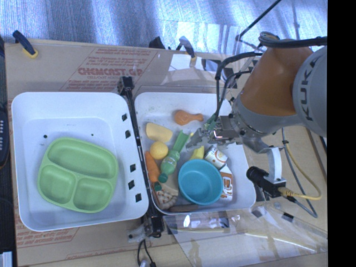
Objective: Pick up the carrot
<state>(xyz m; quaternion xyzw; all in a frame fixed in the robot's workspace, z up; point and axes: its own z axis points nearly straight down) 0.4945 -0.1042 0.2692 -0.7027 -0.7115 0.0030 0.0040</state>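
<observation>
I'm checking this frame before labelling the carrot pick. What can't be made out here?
- Gripper: open or shut is unclear in the camera view; the wrist covers the fingers.
- Carrot: its lower end is lost among clutter at the right bin wall.
- Small items under the blue bowl: partly hidden, too small to identify.

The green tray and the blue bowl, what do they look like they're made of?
The green tray looks like moulded plastic: one even pale green, rounded compartments, a soft matte sheen. The blue bowl also looks like plastic, a uniform colour with a smooth, slightly glossy inside and a thin rim. Neither shows grain or glaze, though that's a judgement from looks alone.
</observation>
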